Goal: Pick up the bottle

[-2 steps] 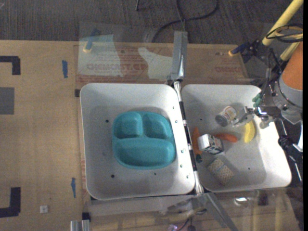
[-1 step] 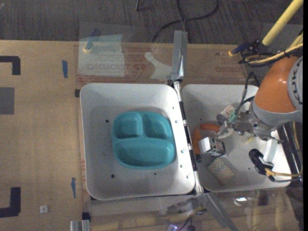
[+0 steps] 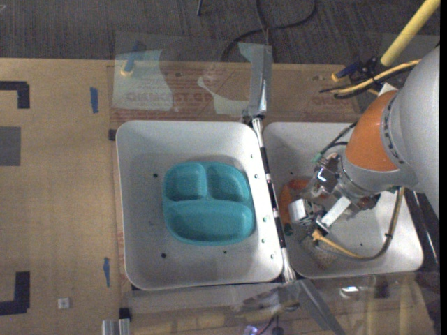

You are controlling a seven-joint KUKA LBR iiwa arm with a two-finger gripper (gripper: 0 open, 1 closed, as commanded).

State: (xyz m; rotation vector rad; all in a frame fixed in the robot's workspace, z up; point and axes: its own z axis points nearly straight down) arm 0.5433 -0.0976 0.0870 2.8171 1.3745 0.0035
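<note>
Gripper (image 3: 307,218) sits low in the right bin (image 3: 412,253), at about 9 o'clock of that bin, hard by the divider wall. Can't tell if fingers are wide or closed, wrist hardware covers them. An orange object, likely the bottle (image 3: 293,190), lies just beside the gripper at its 11 o'clock, partly hidden. Risk: the bottle is jammed against the wall, so a finger may land on it or on the rim, and it slips. Farther off, at 9 o'clock, left bin (image 3: 133,187) holds a teal divided plate (image 3: 207,202).

A robotics lab: taped plywood bench (image 3: 56,208), two white bins (image 3: 133,187), loose cables (image 3: 279,5) on carpet.
</note>
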